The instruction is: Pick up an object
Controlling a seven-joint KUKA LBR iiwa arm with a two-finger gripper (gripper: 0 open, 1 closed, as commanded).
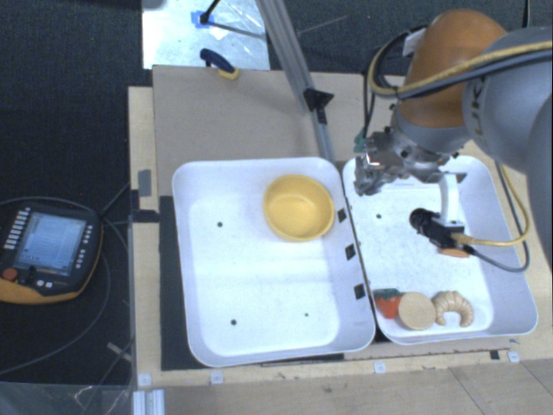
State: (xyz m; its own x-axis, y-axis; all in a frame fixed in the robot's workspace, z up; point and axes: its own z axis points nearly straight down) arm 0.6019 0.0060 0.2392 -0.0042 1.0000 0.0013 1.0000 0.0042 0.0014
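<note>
Dark carpet is surrounding a tan wooden bench (233, 111) that is bearing two shallow white plastic bins side by side. Reaching in from the right, the grey arm with its orange band (454, 46) is hanging over the far end of the right bin (510, 258). The left bin (251, 309) is holding a round yellow plastic bowl (299, 207), sitting upright near its far right corner.

The two-finger gripper (373, 176) is hovering at the far left corner of the right bin, just beside the wall shared with the left bin; from this angle I cannot tell how it is set, and nothing is showing in its grasp.

The bowl is lying just to the gripper's left, across the shared wall, and looks the nearest candidate. The other candidates are clustered at the right bin's near edge, well apart from the gripper: a pale tan disc-shaped piece (416, 311), a beige croissant-shaped toy (454, 308) beside it with its long axis running roughly across the bin, and a small red and green toy (387, 301) touching the disc's left side.

A teach pendant with a lit screen (47, 249) is resting on the carpet at left.
</note>
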